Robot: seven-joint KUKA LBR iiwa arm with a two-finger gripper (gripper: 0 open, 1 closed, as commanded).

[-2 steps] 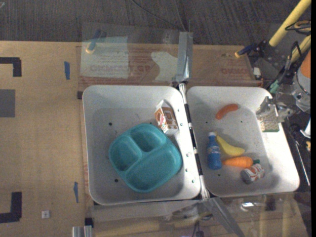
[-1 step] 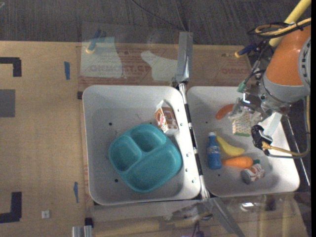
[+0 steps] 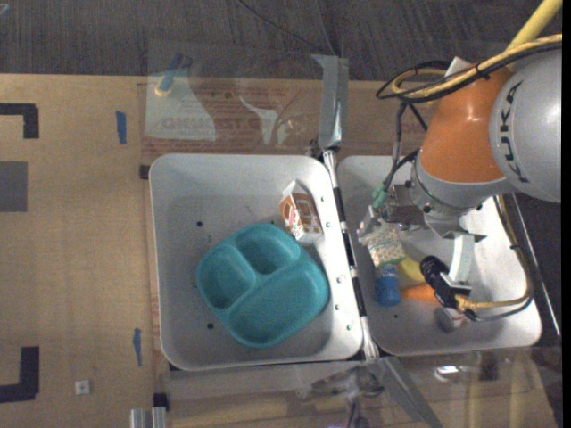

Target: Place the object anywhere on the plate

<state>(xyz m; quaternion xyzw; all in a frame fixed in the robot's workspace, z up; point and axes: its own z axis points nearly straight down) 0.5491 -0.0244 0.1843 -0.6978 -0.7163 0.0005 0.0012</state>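
Tan bench top (image 3: 71, 239) being marked by blue tape strips (image 3: 120, 127); dark carpet floor (image 3: 134, 16) being crossed by black cable (image 3: 268, 16).

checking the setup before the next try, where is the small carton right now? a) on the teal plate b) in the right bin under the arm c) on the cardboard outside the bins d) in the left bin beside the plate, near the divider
d: the small carton sits on the floor of the left bin, just off the upper right edge of the teal plate, close to the divider.
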